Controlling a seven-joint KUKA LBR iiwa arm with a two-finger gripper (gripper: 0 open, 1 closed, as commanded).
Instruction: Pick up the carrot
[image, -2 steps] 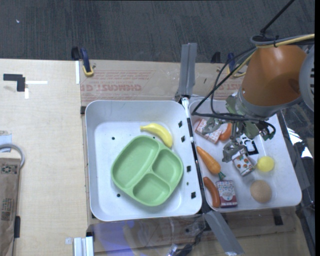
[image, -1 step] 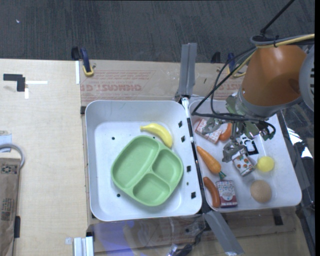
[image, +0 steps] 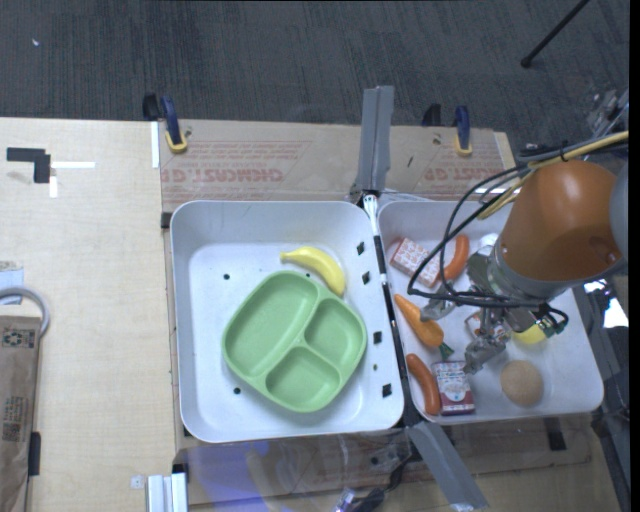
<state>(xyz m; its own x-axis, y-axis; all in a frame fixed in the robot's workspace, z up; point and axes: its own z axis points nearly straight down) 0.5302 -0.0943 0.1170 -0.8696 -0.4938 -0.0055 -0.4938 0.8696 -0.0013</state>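
Observation:
The carrot (image: 419, 320) is orange with a small green stub at its lower right end. It lies slantwise in the left part of the right bin (image: 590, 395), close to the divider. My gripper (image: 484, 344) hangs below the orange wrist band, about a hand's width right of the carrot and slightly lower. The carrot lies apart from the gripper, with nothing visibly held.
In the right bin are an orange sausage (image: 455, 257), a red-and-white box (image: 408, 256), a second sausage (image: 422, 383), a red packet (image: 455, 388), a tan ball (image: 521, 383) and a yellow lemon (image: 531, 334). The left bin (image: 190, 300) holds a green divided plate (image: 250, 345) and a banana (image: 318, 265).

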